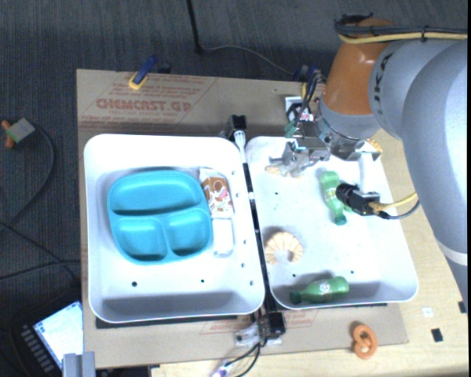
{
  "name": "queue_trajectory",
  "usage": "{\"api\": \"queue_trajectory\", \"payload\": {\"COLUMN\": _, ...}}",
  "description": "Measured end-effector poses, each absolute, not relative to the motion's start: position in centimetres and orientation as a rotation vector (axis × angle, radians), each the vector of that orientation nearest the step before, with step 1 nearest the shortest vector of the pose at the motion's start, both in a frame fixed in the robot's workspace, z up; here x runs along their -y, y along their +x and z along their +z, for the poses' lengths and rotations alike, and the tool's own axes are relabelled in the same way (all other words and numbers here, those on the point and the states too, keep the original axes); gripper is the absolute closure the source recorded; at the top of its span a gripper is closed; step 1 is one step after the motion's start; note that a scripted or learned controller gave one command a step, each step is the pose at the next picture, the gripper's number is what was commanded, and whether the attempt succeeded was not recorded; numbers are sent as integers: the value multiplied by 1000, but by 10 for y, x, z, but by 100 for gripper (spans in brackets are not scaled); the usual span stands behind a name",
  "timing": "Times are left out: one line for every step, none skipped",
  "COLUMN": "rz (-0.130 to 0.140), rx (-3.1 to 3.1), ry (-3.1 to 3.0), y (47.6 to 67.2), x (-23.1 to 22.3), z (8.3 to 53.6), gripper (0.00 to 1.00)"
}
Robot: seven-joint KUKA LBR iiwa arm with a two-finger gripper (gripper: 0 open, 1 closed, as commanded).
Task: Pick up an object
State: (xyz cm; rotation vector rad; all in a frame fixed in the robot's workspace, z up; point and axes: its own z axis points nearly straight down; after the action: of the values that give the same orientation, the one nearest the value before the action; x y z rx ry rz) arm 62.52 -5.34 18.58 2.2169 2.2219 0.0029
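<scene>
The grey arm's two-finger gripper (298, 157) is hanging over the far left corner of the right shallow white bin (392, 289); whether its fingers are apart or together cannot be told. In that bin a green plastic bottle (322, 290) is lying along the near wall, a tan ridged shell-like object (284, 247) is sitting near the middle, and a green cylindrical object (332, 195) is lying beside the gripper. The left white bin (98, 289) is holding a blue sectioned plastic tray (157, 214).

Bright, even overhead light; soft focus overall.
White bins (251, 289) near blown out w/ mild glare, shadows faint & short. Carpet (63, 22) dim, grainy. Arm (432, 116) at right edge blurry, slightly overexposed.
</scene>
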Motion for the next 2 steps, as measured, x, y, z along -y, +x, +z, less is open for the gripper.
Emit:
{"api": "queue_trajectory", "payload": {"rz": -1, "rx": -2222, "ry": 2220, "y": 541, "x": 27, "z": 227, "gripper": 100}}
{"api": "queue_trajectory", "payload": {"rz": -2, "rx": -2224, "ry": 2220, "y": 484, "x": -37, "z": 256, "gripper": 100}}
